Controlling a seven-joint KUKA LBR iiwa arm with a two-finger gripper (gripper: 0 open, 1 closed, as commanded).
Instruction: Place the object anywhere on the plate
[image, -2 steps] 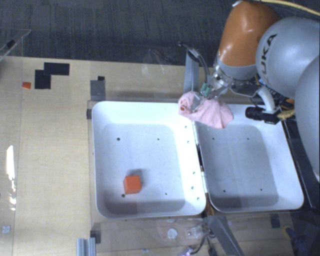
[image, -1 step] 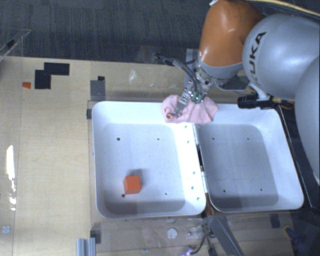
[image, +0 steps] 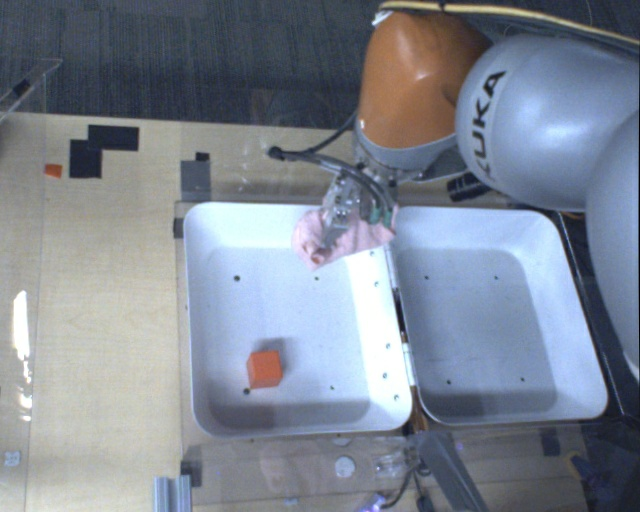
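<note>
Robot arm lifts a soft pink object above the sorting bench.

The two metal fingers of the gripper (image: 343, 215) are clenched on a crumpled pink cloth-like piece (image: 338, 240), which hangs limp beneath them over the back right corner of the left shallow white bin (image: 215, 330). Above, the orange band and grey KUKA arm (image: 500, 100) reach in from the right. An orange block (image: 265, 369) lies near the front of the same bin, well apart from the cloth, while the right shallow white bin (image: 570, 300) sits just beside. No plate can be made out, so this looks like the carrying step; the next move calls for finding the plate and lowering the cloth squarely before letting go.
</note>
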